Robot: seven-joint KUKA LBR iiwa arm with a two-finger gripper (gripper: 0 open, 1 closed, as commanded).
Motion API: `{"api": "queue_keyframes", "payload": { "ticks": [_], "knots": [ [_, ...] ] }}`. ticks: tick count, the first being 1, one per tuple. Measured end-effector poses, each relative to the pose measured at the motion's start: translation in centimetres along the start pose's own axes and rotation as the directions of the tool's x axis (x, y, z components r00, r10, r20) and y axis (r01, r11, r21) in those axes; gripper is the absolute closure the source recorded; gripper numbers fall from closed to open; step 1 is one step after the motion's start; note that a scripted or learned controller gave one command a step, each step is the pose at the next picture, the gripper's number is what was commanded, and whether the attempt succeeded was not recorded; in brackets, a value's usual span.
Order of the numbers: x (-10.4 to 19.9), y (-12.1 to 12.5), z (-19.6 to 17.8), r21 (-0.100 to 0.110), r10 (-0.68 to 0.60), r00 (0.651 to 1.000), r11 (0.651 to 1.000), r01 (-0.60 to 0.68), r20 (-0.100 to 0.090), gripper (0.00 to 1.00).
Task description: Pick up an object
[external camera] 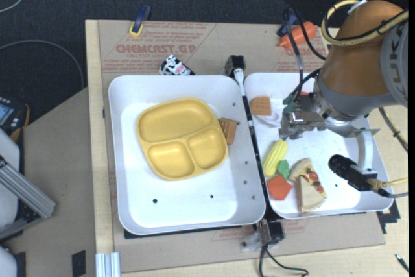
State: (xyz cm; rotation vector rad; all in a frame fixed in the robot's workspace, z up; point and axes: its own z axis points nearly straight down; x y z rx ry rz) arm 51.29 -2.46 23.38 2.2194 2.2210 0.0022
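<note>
My gripper (290, 128) hangs low over the right bin (371, 203), near its left side, under the orange wrist band. Just below and left of it lies a yellow corn cob (275, 155). A red and green toy vegetable (280, 184) lies in front of the corn, with a pizza slice (310, 183) to its right. A brown toast piece (260, 106) rests at the bin's far left corner, behind the gripper. Nothing is visibly held.
The left bin (133, 194) holds a yellow divided plate (181, 137) and a small brown block (228, 130) at the plate's right edge. A black-and-white item (175, 66) and an orange object (299, 34) lie on the bench behind the bins.
</note>
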Motion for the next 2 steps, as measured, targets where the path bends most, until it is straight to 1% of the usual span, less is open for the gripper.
{"api": "queue_keyframes", "payload": {
  "ticks": [1, 2],
  "knots": [
    [-0.5, -0.5, 0.9, 0.005, 0.002, 1.000, 1.000, -0.002, -0.001, 1.00],
    [-0.2, 0.3, 1.9, 0.006, 0.001, 1.000, 1.000, -0.001, -0.001, 1.00]
  ]
}}
